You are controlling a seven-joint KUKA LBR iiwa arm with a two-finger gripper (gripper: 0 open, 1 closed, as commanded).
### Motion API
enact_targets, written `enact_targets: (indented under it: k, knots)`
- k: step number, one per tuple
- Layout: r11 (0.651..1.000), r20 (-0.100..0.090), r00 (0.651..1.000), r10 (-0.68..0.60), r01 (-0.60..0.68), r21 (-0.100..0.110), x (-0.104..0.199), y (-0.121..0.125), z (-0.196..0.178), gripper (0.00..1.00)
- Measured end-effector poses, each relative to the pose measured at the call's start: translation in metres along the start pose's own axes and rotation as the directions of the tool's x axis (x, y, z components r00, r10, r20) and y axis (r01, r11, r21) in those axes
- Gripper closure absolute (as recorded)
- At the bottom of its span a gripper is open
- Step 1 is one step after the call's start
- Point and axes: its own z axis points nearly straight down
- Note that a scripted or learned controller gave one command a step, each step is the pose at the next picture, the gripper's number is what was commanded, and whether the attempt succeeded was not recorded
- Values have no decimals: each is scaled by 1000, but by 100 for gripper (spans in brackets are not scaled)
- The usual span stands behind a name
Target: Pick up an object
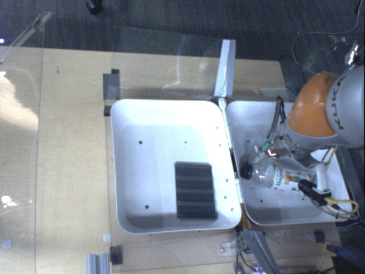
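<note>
Camera view: the one slanted look down on my bench [63,153] and both bins.
Arm: I reach in from the right, my arm [348,104] and its orange band hanging over the right bin [256,210].
Gripper: my gripper [274,151] is low inside the right bin, near its middle, under the orange band.
Grip: my own wrist shadows it, so I cannot tell whether I am open or closed.
Bottle: a clear bottle [267,174] lies on its side on the right bin's floor, just below my gripper in the picture.
Cap: its black cap [246,170] points toward the wall shared with the left bin [148,130].
Label: a pale printed label [283,181] wraps the end away from the cap.
Contact: I seem to be just beside or touching the bottle's upper side, though the view is too cluttered to be sure; I see nothing held.
Block: a black ridged block [195,190] lies flat in the left bin, toward its near right corner, well apart from me.
Left bin floor: white, with a few small dark holes.
</note>
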Motion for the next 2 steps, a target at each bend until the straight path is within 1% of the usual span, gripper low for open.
enact_targets:
  k: [1, 2]
  knots:
    - [994, -1, 994, 107, -107, 0, 12, 64, 2, 0]
    - [994, -2, 994, 105, -105, -8, 13, 67, -11, 100]
